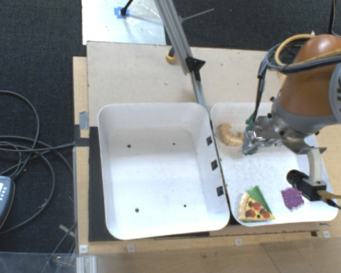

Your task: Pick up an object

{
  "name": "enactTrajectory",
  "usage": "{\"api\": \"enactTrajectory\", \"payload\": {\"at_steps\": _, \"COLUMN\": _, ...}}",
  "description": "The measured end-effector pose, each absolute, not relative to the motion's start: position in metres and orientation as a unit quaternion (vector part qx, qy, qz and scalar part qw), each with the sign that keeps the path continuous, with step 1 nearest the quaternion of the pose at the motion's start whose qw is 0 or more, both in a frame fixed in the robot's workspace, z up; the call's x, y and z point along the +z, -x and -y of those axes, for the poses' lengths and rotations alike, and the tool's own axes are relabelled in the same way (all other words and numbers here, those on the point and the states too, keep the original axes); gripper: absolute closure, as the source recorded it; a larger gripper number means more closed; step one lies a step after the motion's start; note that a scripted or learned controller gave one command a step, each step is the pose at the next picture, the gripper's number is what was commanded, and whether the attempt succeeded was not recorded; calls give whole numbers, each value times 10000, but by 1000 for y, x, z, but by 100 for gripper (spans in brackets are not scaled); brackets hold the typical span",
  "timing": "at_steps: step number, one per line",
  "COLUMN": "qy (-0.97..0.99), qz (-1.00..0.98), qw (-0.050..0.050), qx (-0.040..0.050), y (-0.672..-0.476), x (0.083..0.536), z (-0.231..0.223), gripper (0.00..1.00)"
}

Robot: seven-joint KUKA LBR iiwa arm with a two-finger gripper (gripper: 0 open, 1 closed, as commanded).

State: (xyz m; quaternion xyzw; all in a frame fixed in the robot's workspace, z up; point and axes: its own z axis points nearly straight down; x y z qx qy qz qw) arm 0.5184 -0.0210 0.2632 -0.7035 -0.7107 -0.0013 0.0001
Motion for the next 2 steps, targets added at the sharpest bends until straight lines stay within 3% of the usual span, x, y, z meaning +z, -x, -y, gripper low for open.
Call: {"api": "enactTrajectory", "payload": {"at_steps": 2, "qy": 7030, "qz": 7112, "qw": 11, "qx": -10, "y": -502, "x": 244, "z": -83, "gripper": 100}}
